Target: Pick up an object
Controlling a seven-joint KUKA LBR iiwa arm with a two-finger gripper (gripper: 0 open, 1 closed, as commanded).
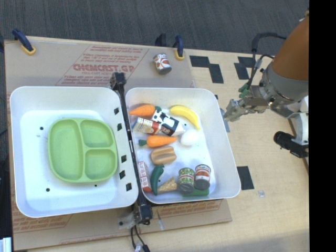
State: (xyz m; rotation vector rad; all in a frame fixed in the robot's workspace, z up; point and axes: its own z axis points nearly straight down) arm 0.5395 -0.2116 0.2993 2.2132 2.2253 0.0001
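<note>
The right bin [223, 140] holds a heap of toy food: a yellow banana [186, 114], two orange carrots [143, 110] [160, 140], a white egg [190, 137], a hot dog bun [163, 155], a black and white bottle [161, 123], a green pepper [157, 176] and two small cans [185, 177] [202, 175]. My gripper [233, 111] hangs just outside the bin's right rim, above the bench, with nothing visible between its fingers.
The left bin [26, 156] contains a green divided plate [82, 150]. A small red and white can [162, 63] lies on the board behind the bins. Blue clamps [23, 41] [178, 45] sit at the board's far edge. Bare bench lies right of the bins.
</note>
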